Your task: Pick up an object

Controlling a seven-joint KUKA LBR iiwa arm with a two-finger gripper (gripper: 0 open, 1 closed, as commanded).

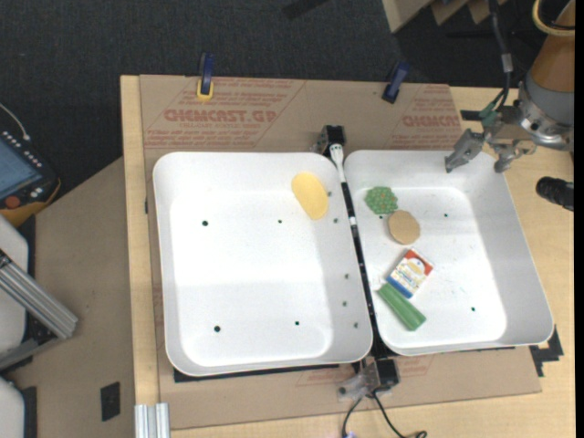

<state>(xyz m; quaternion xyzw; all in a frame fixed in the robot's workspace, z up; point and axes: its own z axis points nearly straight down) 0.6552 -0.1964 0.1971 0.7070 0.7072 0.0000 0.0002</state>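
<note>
Gripper (pixel 481 150): fingers spread wide, nothing held; above right bin (pixel 511 245) far corner
Yellow object (pixel 310 194): left bin (pixel 182 245)

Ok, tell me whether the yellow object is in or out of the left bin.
In. The yellow object lies on the floor of the left bin, near its upper right corner, just inside the rim beside the divider between the two bins.

Two blue clamps (pixel 206 73) pin the cardboard sheet (pixel 274 108).

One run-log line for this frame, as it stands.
gripper: open, above right bin's far corner, holding nothing | right bin: green bumpy ball, tan disc | left bin: yellow oval
</note>
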